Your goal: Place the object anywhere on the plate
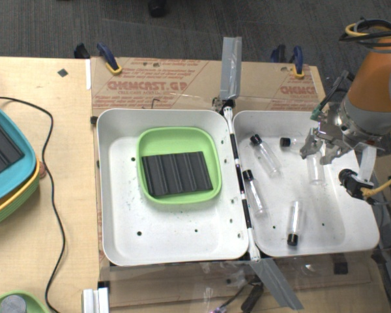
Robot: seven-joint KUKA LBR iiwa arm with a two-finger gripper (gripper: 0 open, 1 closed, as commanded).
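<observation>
A green square plate lies in the left bin with a dark ribbed mat inside it. Several clear tubes with black caps lie in the right bin: one near the back left, one along the left wall, one toward the front. Another clear tube lies just below my gripper. The gripper hangs over the right bin's back right part, its fingers spread open above that tube and nothing held between them.
A small black cap lies near the right bin's back. A divider wall separates the two bins. Blue and yellow trays sit on the wooden bench at far left, with a black cable beside them.
</observation>
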